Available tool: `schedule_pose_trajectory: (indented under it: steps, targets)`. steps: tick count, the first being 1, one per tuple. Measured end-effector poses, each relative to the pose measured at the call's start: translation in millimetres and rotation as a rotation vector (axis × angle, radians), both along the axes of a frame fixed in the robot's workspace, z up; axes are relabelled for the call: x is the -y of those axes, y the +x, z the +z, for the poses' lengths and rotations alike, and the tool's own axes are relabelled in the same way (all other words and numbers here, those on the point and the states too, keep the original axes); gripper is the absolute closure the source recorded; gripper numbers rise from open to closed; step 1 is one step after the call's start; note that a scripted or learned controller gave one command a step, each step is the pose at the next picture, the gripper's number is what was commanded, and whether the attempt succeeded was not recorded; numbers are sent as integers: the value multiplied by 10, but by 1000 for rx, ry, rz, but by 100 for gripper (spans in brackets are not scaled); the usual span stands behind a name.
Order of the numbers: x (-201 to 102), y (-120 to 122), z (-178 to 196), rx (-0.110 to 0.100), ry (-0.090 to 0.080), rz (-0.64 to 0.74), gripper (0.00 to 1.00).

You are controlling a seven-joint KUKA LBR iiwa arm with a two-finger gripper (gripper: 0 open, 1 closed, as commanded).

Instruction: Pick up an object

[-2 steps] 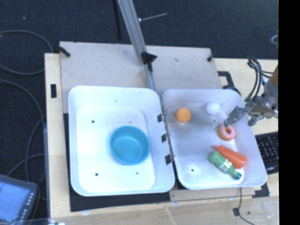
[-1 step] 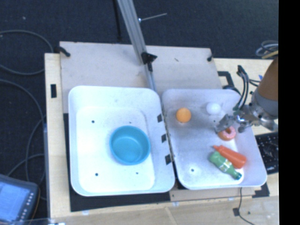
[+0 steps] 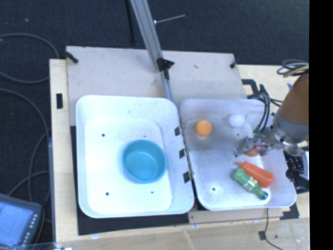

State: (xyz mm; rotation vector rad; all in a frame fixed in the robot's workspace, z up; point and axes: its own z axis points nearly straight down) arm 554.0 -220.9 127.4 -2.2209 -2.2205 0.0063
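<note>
A blue bowl (image 3: 144,161) sits in the left bin (image 3: 93,113). In the right bin (image 3: 218,199) lie an orange ball (image 3: 203,128), a white ball (image 3: 237,120), a green bottle (image 3: 249,184) touching an orange carrot (image 3: 256,173). The end effector (image 3: 248,148) hangs low over a small red object (image 3: 252,152); its grip cannot be told.

A light wooden bench (image 3: 208,82) carries two shallow white bins side by side: the left bin (image 3: 93,113) toward its left edge, the right bin (image 3: 218,113) toward its right edge, their inner rims touching.
</note>
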Motion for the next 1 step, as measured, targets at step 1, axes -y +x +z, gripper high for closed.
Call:
schedule_pose_trajectory:
  steps: [1]
  targets:
    - [11, 30, 163, 13, -3, -1, 100]
